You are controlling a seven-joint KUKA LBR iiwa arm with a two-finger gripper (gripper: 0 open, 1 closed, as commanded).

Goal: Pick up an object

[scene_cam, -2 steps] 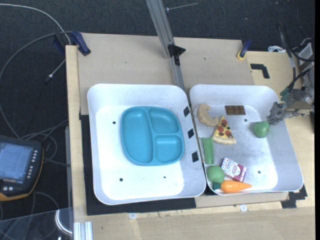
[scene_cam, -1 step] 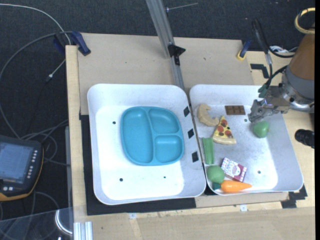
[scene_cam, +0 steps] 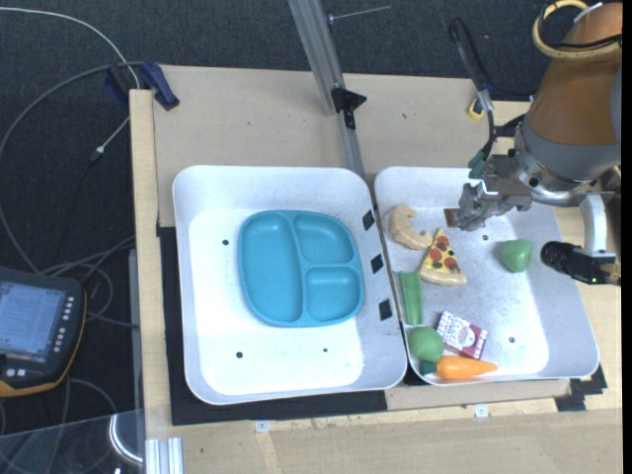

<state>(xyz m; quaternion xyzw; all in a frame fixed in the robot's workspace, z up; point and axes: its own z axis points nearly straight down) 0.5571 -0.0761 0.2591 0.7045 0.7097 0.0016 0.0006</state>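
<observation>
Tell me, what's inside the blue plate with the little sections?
Nothing shows in the blue plate: its three sections look bare. It lies in the left bin and hides the bin floor under it. The toy food sits in the right bin.

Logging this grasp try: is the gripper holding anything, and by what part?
Nothing seen held. The gripper hangs above the right bin, just up-right of the pizza slice; nothing shows between its fingers.

A blue divided plate [scene_cam: 300, 280] lies in the left white bin [scene_cam: 197, 265].
</observation>
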